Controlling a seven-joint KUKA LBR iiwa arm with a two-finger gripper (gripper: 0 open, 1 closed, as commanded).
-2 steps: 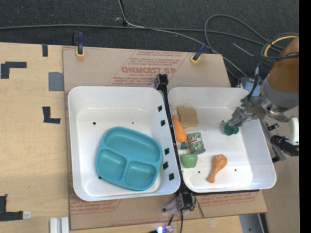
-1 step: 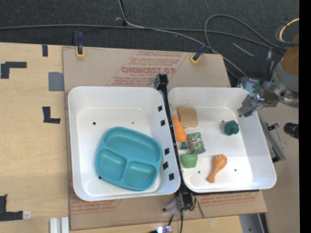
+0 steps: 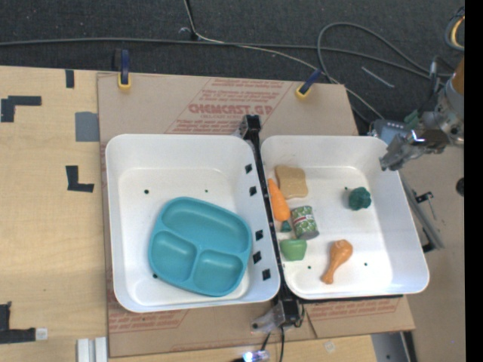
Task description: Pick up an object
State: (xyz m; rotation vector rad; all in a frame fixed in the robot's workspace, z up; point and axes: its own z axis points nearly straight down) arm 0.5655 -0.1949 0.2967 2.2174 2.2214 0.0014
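Grey gripper, maybe empty, nr right bin.

Right bin centre open; broccoli isolated

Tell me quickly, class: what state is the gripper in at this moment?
Gripper: cannot be told; it sits over the right bin's upper right corner, with nothing seen held in it.

wooden bench, dark carpet, loose cables
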